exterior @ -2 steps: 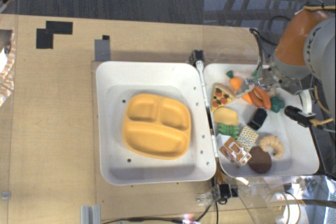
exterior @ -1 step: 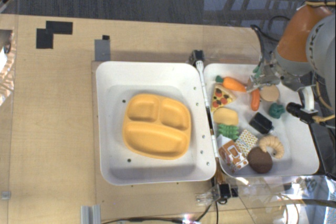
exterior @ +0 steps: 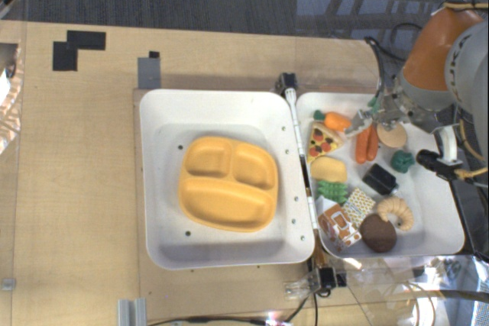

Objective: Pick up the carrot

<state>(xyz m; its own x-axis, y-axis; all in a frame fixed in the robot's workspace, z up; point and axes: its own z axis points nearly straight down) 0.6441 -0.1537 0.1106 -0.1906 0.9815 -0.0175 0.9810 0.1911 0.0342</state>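
Observation:
The carrot (exterior: 336, 121) is a short orange piece with a green top at its left end. It lies in the right bin (exterior: 435, 240) near the bin's far left corner. My gripper (exterior: 376, 117) hangs over the far part of that bin, just right of the carrot. It is above the upper end of a long red-orange piece (exterior: 367, 145). The view shows nothing held in the gripper. The grey arm with its orange band (exterior: 432, 50) comes in from the upper right.
The right bin also holds a pizza slice (exterior: 324, 140), a yellow piece (exterior: 328, 168), a green piece (exterior: 331, 190), a black block (exterior: 379, 179), a teal piece (exterior: 403, 160), a croissant (exterior: 396, 210) and a brown ball (exterior: 379, 233). The left bin (exterior: 153, 164) holds a yellow divided tray (exterior: 228, 182).

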